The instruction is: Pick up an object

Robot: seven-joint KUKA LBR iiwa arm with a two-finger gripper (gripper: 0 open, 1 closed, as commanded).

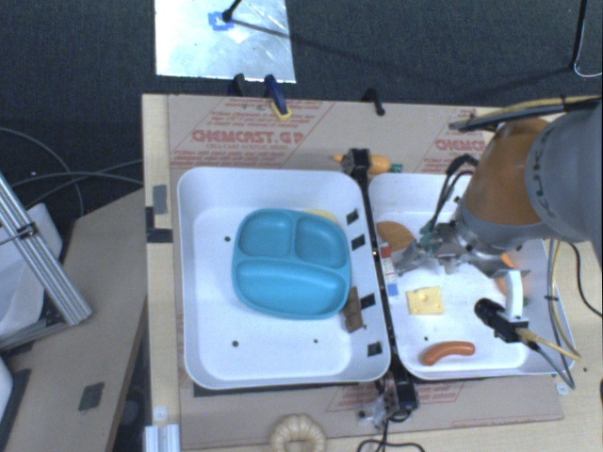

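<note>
A pale coiled ring (pixel 297 433) lies nearest, on the bench edge at 6 o'clock of the picture, just below the seam where the two bins meet.

The gripper (pixel 411 256) is low in the right bin (pixel 537 365), near that bin's left wall. Its metal tip is a small blurred shape from this slant, so I cannot tell whether the jaws stand apart or together, and nothing can be seen clamped in them. At about 11 o'clock of the gripper, close by, sits a brown bun-like piece (pixel 395 234). At 5 o'clock, near but apart, a yellow cheese slice (pixel 425 300) lies flat on the bin floor. Farther out on the same line, toward the bin's near wall, lies a reddish sausage (pixel 448 351). These are the objects within reach – all loose on the floor.

At 3 o'clock of the gripper the arm (pixel 551 182) rises, its orange band above the wrist and grey beyond.

At 9 o'clock, across the divider, the left bin (pixel 203 347) holds a blue divided plate (pixel 290 262) at its centre. A small brown scrap (pixel 353 312) touches the plate's 4 o'clock edge.

Beyond the bins at 12 o'clock, a blue clamp (pixel 275 95) grips the cardboard sheet (pixel 245 130) under them – and past it a silvery square (pixel 224 24) lies on the dark floor.
</note>
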